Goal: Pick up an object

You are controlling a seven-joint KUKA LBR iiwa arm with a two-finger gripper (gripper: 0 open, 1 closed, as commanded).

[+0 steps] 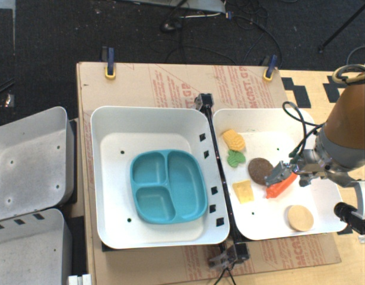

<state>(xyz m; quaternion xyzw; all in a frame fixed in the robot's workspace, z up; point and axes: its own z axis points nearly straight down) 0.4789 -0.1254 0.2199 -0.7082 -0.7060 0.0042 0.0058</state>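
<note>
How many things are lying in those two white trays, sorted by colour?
Yellow: 2, corn and cheese square
Green: 1, leafy piece
Brown: 1, round patty
Orange: 1, carrot
Tan: 1, round biscuit
Blue: 1, divided plate
Total: 7

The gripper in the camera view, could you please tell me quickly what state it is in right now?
Gripper: down in the right bin, at the orange carrot; open, shut or holding cannot be told.

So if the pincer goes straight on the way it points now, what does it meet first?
Probably the brown round piece, just ahead of the pincer, which points left above the orange carrot. Depth is unclear.
</note>
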